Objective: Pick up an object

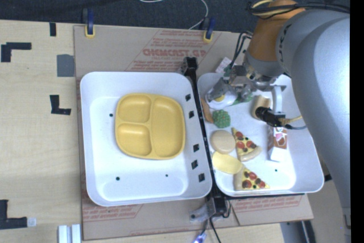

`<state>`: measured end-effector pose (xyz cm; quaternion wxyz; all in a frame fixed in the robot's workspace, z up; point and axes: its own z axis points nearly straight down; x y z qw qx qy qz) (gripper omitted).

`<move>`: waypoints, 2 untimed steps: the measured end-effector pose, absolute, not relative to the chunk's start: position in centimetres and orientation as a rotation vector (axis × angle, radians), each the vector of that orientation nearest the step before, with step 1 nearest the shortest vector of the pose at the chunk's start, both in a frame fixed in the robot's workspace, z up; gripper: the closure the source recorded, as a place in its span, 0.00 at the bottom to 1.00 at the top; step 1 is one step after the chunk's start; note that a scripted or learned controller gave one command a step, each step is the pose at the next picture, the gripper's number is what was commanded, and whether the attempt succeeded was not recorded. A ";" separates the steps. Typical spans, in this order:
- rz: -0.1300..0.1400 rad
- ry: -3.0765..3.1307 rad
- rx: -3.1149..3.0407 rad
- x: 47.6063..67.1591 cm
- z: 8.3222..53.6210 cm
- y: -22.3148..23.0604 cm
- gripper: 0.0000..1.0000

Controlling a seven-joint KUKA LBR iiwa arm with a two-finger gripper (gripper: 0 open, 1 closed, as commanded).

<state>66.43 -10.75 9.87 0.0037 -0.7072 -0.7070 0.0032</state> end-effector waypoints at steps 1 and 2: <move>0.003 -2.229 -2.228 66.0 8.9 -9.8 0.00; 0.010 -2.214 -2.216 66.7 9.6 -11.0 0.00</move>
